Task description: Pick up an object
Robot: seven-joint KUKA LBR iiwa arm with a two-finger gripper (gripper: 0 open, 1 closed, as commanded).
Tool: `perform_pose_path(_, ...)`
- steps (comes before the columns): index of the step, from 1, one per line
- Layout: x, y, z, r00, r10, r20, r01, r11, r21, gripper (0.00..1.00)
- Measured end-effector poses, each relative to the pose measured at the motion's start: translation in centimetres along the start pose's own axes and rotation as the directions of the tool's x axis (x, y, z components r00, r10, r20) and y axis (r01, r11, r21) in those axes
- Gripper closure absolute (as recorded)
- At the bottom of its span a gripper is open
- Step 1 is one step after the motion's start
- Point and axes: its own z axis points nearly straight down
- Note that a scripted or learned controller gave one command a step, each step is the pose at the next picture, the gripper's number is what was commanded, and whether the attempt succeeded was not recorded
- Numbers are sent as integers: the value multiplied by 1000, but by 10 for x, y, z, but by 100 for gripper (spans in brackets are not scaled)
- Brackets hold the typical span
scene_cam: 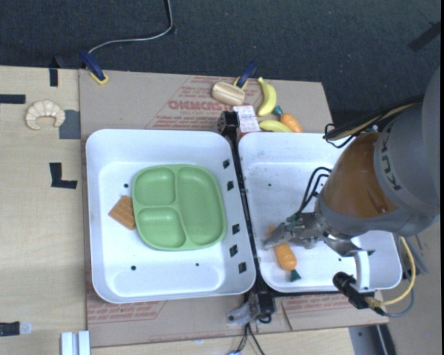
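Observation:
A small orange toy carrot [285, 257] with a green tip lies near the front edge of the right bin [281, 154]. My gripper [287, 232] hangs low in that bin, just above and behind the carrot, pointing left. Nothing is visibly held in it. The grey arm with its orange band [359, 187] covers the right half of this bin. In the left bin [163, 287] a green divided plate [179, 205] lies flat, and an orange wedge [123, 212] pokes out from under its left edge.
Behind the bins on the cardboard lie a bread roll [228, 92], two bananas [267, 97], an orange piece [289, 122] and a small box [246, 117]. A croissant [44, 115] rests on the bench at far left. Cables [333, 132] hang off the arm.

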Motion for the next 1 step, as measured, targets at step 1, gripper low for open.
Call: perform_pose_path(1,-2,0,2,1000,-2,-2,2,1000,0,0)
